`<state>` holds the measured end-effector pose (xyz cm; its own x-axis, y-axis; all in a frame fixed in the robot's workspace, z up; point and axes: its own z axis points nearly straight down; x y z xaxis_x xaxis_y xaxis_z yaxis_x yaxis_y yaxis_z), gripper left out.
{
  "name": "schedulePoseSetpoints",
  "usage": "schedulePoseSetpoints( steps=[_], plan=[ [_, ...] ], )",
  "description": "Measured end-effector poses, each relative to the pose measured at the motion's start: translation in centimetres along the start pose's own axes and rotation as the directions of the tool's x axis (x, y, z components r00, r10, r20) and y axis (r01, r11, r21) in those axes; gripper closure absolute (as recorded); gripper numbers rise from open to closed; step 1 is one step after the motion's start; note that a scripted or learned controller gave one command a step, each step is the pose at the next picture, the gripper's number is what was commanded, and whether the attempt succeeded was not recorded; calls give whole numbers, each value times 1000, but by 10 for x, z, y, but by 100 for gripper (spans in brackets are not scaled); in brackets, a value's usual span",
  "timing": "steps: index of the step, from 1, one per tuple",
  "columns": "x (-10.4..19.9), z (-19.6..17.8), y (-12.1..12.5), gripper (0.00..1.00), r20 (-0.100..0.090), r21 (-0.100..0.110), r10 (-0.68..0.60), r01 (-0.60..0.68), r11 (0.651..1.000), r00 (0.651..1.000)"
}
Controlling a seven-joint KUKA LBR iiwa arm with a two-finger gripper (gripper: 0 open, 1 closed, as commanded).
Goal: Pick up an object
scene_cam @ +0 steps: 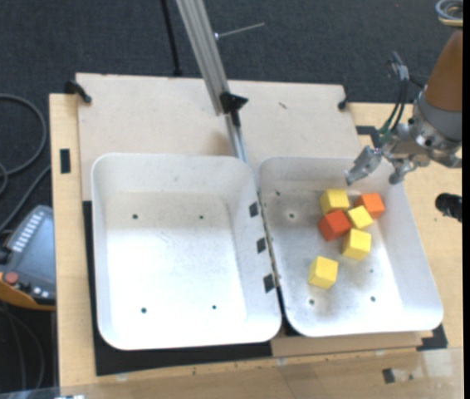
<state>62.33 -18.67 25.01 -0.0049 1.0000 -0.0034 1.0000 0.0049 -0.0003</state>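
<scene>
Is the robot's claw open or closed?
Open. The gripper hangs over the right bin, its two fingers spread apart with nothing between them, just above the blocks.

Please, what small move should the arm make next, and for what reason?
Probably a short move down and toward the camera view's left, to bring the gripper over the cluster of blocks. It hangs above the right bin's far right corner with its jaws open and nothing between them, and the nearest blocks, a yellow block and an orange block, lie just below it in the view.
</scene>
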Motion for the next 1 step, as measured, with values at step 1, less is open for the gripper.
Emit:
schedulePoseSetpoints(
  steps=[1],
  plan=[
    [24, -122, 32, 0, -1, -12, 0, 0, 1000, 1000]
  ],
)
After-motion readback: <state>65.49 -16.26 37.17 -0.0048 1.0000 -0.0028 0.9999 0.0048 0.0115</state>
